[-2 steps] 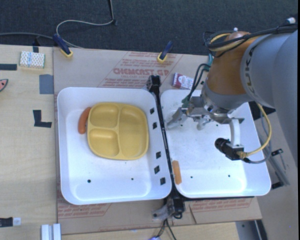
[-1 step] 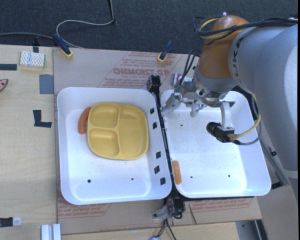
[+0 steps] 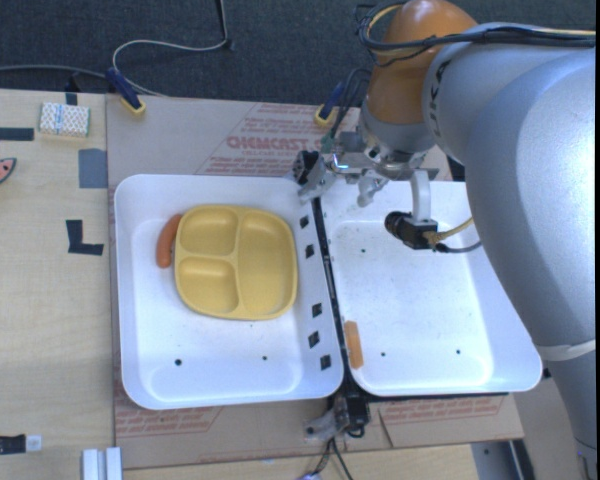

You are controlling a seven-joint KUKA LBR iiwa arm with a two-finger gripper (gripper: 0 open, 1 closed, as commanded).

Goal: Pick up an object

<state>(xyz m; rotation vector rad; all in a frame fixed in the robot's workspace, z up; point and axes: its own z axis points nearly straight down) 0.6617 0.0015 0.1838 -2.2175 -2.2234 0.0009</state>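
Over the right bin (image 3: 480, 363), the arm's grey bulk hides the far corner.
Gripper (image 3: 365, 183) at the back rim; cannot tell its grip. Yellow divided plate (image 3: 236, 260) half-covers an orange sausage (image 3: 165, 242) in the left bin (image 3: 140, 298); an orange piece (image 3: 353, 343) lies against the right bin's near-left wall.

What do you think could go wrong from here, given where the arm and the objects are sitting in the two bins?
1. The gripper hangs over the far edge of the right bin, away from every object, so a descent here would likely close on nothing.
2. The small orange piece lies against the divider between the bins; a finger could catch the wall.
3. The orange sausage-shaped piece sits tight beside the yellow divided plate in the left bin, leaving little finger room.
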